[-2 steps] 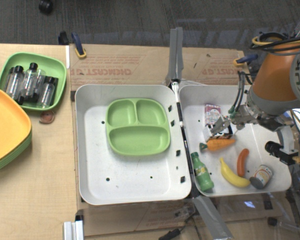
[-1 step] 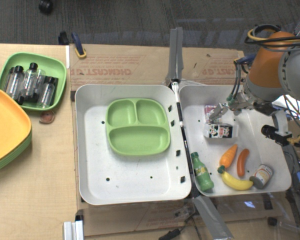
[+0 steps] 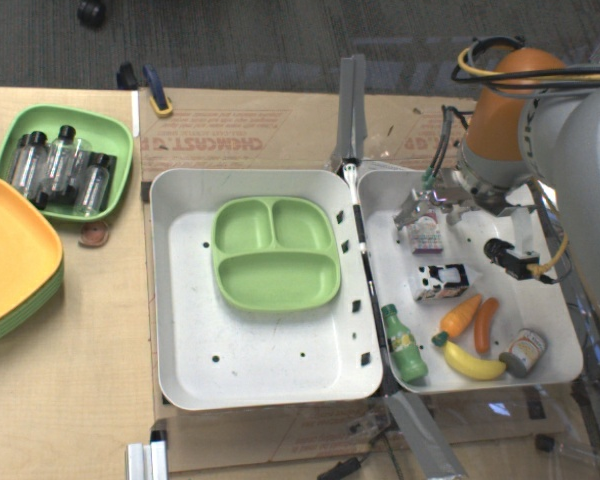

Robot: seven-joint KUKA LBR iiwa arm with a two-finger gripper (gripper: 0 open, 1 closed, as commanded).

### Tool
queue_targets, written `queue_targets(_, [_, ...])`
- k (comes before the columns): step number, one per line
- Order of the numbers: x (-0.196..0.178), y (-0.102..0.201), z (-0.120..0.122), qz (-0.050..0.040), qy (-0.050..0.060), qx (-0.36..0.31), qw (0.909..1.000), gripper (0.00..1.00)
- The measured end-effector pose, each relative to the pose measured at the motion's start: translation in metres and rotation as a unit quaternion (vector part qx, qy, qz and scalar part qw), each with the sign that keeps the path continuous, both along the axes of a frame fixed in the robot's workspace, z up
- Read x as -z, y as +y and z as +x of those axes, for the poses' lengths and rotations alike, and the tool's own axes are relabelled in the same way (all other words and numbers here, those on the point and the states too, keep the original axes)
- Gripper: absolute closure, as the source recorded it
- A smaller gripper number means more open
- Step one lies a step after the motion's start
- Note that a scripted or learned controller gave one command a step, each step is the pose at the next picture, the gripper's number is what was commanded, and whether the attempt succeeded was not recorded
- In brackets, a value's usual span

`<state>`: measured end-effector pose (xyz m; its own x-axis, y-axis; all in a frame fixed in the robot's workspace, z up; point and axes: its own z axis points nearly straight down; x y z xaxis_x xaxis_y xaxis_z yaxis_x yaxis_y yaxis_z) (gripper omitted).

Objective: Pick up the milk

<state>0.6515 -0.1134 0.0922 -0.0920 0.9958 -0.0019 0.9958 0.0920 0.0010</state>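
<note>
Milk: small cow-patterned carton (image 3: 442,282), black on white, lying roughly mid-floor of the right bin (image 3: 392,260).

Gripper (image 3: 423,211) sits over the far-left part of that bin, just above a small pink-and-white pack (image 3: 427,234). Open or closed: cannot tell from this angle. It is apart from the milk, which lies nearer, with the pack between them.

Handling, as judged:
- Probably a light toy or small carton.
- Walls stiff enough for a firm pinch, but likely to dent if squeezed hard.
- Printed faces look smooth, so some slip is possible.
- Best hold is across the two flat long sides, near the middle, not on the corners or the end.

Room around it:
- Left of the carton: bare bin floor, good for an approach.
- Right: open floor.
- Near side is crowded. The carrot (image 3: 461,315) lies close by, a red-orange piece (image 3: 486,325) beside it, then the banana (image 3: 472,362), can (image 3: 526,350) and green bottle (image 3: 404,344).
- The carton is well clear of the bin walls.
- A straight lift looks safest, keeping off the carrot tip.

Left bin (image 3: 180,318) holds a green divided plate (image 3: 276,253).
</note>
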Motion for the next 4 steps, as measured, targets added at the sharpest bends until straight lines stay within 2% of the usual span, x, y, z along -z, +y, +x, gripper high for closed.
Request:
queue_targets(1, [0.001, 0.007, -0.058, 0.0006, 0.001, 0.010, 0.9999, 0.00])
queue_targets(2, [0.001, -0.014, -0.128, 0.0011, 0.002, 0.141, 0.9900, 0.00])
queue_targets(3, [0.001, -0.066, -0.145, 0.0010, 0.001, 0.009, 1.0000, 0.00])
queue_targets(4, [0.001, -0.037, -0.174, 0.0014, 0.001, 0.012, 0.9999, 0.00])
